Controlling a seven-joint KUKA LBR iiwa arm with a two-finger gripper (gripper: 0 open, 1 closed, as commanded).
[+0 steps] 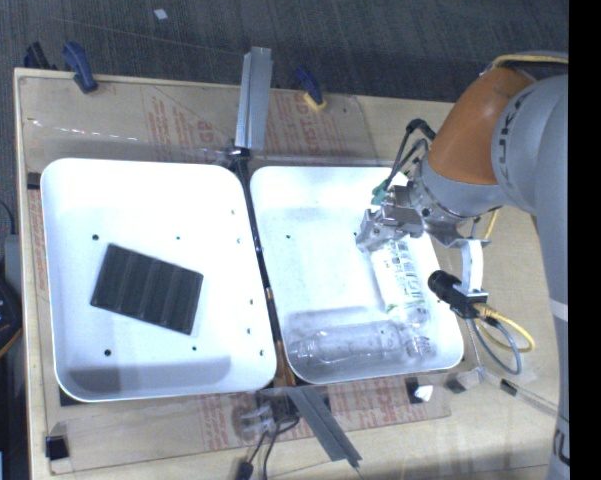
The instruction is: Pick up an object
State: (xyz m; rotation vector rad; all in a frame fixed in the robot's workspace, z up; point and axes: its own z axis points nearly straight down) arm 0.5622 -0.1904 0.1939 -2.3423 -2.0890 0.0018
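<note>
From the overhead camera view, the gripper [388, 226] hung low over the right bin [310, 198], at the upper end of a clear plastic bottle [400, 276] with a printed label. Whether it was apart or clamped on anything could not be told from this angle, and nothing was plainly seen held in it. That bottle lay along the bin's right wall, its long axis running from the gripper down toward the near corner, tilted slightly rightward; which end carried the cap was too blurred to say. A second clear bottle [348, 346] lay across the near wall, long axis roughly left to right, its right end close to the first bottle's lower end. In the left bin [70, 198] a dark ribbed rectangular pad [147, 288] lay flat, well apart from the arm.

The likely risk was slippage: a smooth, round, transparent bottle gripped near its end could roll or pivot out, and the bin wall just beside it crowded the approach.
</note>
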